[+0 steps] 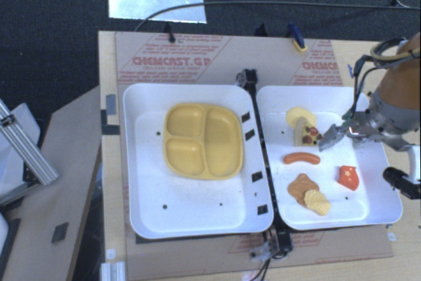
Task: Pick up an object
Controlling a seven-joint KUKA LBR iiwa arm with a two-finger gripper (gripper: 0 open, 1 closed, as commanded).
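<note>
Gripper (pixel 331 135): you see it low over the right bin (pixel 376 207), toward that bin's middle, its dark tip just beside the pizza slice; whether it is gripping anything you cannot tell from this slant, so treat it as empty-handed until proven otherwise.
Arm (pixel 395 105): it reaches in over the right bin's right rim; the wrist is tilted so the tool points leftward and down toward the toys; the orange band sits near the bench's far right corner.
Pizza slice (pixel 304 133): nearest candidate; it lies in the far half of the right bin, touching or almost touching the yellow wedge (pixel 299 116) behind it; you should judge it a light, stiff plastic toy, flat and probably slick; take it across its narrow sides, not its faces.
Sausage (pixel 302 158): lies near the bin's middle, apart from its neighbours; likely light, rigid, rounded and prone to rolling; pinch it across the middle of its length.
Red piece (pixel 348 177): toward the right rim; small and chunky, likely an easy pinch.
Brown piece (pixel 302 187) and ridged yellow piece (pixel 318 203): near the front edge, touching each other; a grab at one would likely nudge the other.
Left bin (pixel 148 161): carries the yellow divided plate (pixel 200 140); broad and shallow, so you would need its rim.
</note>
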